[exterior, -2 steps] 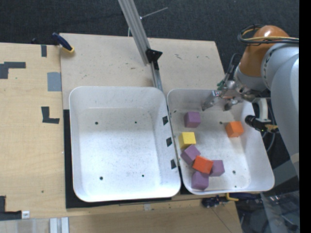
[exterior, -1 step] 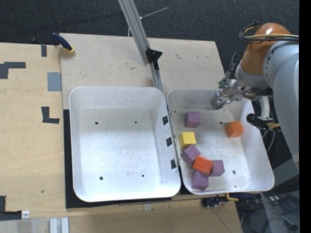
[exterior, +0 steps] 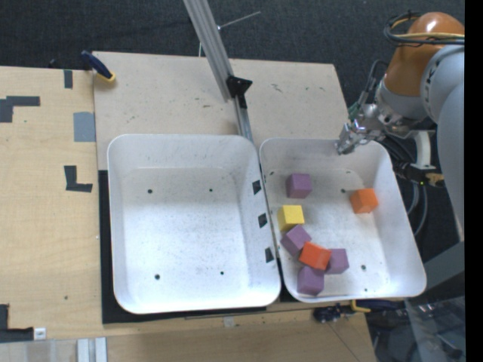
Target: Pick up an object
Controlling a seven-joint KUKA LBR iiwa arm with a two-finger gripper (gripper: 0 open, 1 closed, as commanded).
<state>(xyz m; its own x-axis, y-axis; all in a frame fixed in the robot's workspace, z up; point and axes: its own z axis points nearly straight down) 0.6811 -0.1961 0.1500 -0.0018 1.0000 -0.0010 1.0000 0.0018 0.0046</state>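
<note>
The right bin holds several small blocks. A purple cube lies near its back left, with a yellow cube just in front of it. A cluster sits at the front: a purple block, an orange-red block, and two more purple blocks. An orange cube lies alone toward the right wall. My gripper hangs over the bin's back right corner, well above and behind the orange cube, with nothing seen in it.
The left bin stands beside the right one, sharing a middle rim. A slanted metal bar runs from the top down to the bins' back junction. A blue and yellow tool lies on the bench at far left.
</note>
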